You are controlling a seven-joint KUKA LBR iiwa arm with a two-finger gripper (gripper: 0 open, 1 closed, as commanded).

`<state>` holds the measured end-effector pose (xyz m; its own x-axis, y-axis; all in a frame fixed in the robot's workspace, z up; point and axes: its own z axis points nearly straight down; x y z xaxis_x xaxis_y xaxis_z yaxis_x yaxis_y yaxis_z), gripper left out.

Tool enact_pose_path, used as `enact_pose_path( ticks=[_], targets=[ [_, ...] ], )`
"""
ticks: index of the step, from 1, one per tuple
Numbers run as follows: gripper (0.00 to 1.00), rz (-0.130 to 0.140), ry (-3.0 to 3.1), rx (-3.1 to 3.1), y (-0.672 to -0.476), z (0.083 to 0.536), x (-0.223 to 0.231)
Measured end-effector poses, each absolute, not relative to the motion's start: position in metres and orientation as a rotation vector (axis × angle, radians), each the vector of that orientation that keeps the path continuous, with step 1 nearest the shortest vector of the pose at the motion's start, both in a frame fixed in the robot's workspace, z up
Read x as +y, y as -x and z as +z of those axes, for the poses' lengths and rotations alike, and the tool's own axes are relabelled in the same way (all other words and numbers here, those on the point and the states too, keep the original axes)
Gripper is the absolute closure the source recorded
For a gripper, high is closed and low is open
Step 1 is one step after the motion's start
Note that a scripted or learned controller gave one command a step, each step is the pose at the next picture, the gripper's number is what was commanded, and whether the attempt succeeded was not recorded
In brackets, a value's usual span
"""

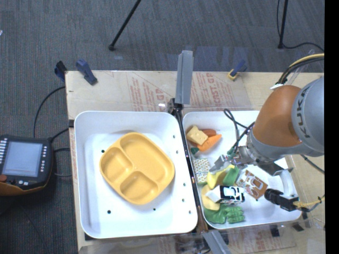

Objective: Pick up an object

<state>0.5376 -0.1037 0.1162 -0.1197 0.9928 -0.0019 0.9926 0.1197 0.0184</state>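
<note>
The right bin [275, 213] holds a heap of toy food: a yellow cheese wedge [196, 135], an orange carrot [210, 142], a green and yellow piece [223, 176], a black and white object [230, 193], a brown packet [252, 185] and a leafy green piece [229, 214]. My gripper [225, 164] hangs low over the middle of this heap, right above the green and yellow piece, below the arm's orange band [278, 123]. Whether it touches anything is unclear.
The left bin [90, 142] holds a yellow divided plate [136, 167]. A grey post [184, 81] stands at the back between the bins. A black cable [235, 126] loops over the right bin's back. A handheld controller [24, 163] lies off the bench at left.
</note>
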Motion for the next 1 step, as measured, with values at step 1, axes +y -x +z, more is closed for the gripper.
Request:
enact_pose_path(
  ticks=[1],
  targets=[
    [0.0, 0.004, -2.089, 2.344, -0.5758, 0.1888, -0.0774]
  ],
)
